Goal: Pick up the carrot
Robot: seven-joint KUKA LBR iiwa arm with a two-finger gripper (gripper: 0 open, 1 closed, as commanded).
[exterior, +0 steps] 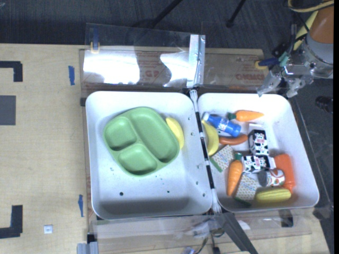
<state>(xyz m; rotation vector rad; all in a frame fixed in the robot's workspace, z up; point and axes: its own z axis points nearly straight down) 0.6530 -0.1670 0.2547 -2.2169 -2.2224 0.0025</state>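
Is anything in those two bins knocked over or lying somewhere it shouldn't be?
One oddity: a yellow banana in the left bin lies wedged between the green divided plate and the bin wall, not in a compartment. The right bin is simply a jumbled heap of toys.

Bright overhead light, glare on plastic sheet (137, 62)

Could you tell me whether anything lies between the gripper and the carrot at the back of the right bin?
Nothing visible does. The gripper hangs above the right bin's back rim, and the carrot lies uncovered on top, beside the blue bottle, with bare bin floor between it and the rim.
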